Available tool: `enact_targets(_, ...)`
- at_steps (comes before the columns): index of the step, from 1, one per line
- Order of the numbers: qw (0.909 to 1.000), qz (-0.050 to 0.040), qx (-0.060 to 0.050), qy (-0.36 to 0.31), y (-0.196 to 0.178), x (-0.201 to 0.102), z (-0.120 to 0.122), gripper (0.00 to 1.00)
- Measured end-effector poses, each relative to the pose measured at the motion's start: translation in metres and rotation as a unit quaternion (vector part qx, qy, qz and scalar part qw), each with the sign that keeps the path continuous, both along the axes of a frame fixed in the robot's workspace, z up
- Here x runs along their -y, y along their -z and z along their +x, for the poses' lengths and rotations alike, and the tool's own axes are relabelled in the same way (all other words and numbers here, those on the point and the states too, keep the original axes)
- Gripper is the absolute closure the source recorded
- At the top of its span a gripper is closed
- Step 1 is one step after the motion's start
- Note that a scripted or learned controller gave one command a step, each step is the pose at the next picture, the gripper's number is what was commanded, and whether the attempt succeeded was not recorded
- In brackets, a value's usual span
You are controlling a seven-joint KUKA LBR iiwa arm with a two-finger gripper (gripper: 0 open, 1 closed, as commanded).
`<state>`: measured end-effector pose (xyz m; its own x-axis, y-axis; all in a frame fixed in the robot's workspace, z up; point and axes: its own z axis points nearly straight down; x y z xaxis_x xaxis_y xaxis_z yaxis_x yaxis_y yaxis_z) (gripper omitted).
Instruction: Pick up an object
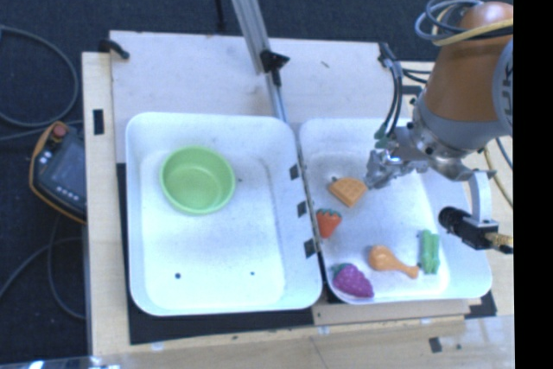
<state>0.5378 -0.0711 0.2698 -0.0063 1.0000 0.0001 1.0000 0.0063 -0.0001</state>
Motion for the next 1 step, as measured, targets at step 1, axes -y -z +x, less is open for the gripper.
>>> enact_targets(1,1.0,0.0001,-0.001,0.0,0.0153,-0.0516,0.013,1.0)
